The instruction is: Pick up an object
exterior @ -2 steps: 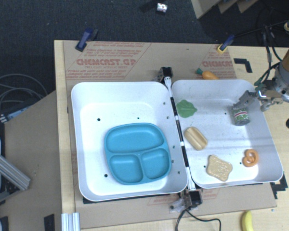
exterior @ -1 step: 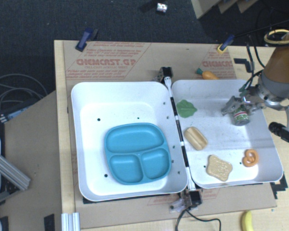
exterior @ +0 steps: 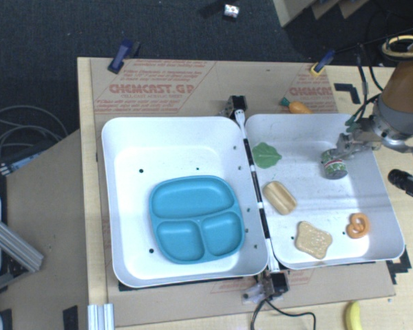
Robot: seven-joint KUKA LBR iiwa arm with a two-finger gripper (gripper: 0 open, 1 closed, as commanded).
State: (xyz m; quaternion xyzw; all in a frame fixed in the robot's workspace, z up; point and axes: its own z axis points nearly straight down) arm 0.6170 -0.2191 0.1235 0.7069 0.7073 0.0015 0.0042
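Along the near edge of the right bin [exterior: 392,243]: a tan slice of toast [exterior: 312,240], then an orange pretzel [exterior: 358,226] toward the near right corner. Farther in, a bread roll [exterior: 280,197] hard by the left wall, long axis running diagonally from far-left to near-right. Beyond that, a green leaf [exterior: 266,155] just beside the same wall. Farthest back, near the far right corner, a small round green-and-grey object [exterior: 334,166] sitting directly under and just left of the jaws [exterior: 347,146]. Closest candidate, by all appearances, touching or nearly touching the tips. Jaws' state: cannot tell, tips too small and blurred. Blue divided tray [exterior: 194,218] alone in the left bin [exterior: 113,143], well apart.
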